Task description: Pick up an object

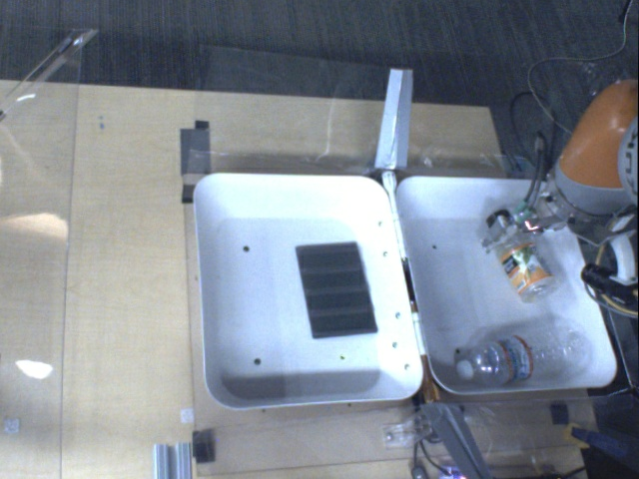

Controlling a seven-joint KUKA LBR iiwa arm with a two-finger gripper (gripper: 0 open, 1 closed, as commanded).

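The gripper, its grasp impossible to judge, hovers touching the small can, probably light, rigid and slippery, best pinched across its body.

the end effector hovers over the right bin, just above a small can, near a clear bottle.

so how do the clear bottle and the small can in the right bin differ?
The clear bottle lies along the bin's near wall; the small can sits further back, just below the gripper.
The bottle is longer and see-through; the can is shorter, opaque, with an orange and white label.
Both lie on their sides in the right bin.
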